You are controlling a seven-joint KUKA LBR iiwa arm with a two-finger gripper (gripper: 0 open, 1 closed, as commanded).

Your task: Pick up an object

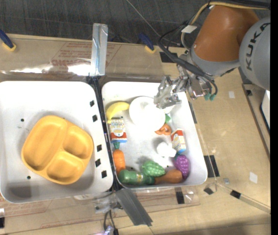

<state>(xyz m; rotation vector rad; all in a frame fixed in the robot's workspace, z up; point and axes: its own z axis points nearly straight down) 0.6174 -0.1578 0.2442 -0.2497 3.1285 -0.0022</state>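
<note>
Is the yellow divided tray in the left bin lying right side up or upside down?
Right side up: the yellow tray shows its three hollow compartments facing upward in the left bin.

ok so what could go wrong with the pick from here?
1. The gripper sits over the flat white round plate near the right bin's back wall; fingers may slide off something that flat.
2. The toys are packed tight: purple grape bunch, green grape bunch and orange carrot crowd the front, so a grasp there could catch two or jam.
</note>
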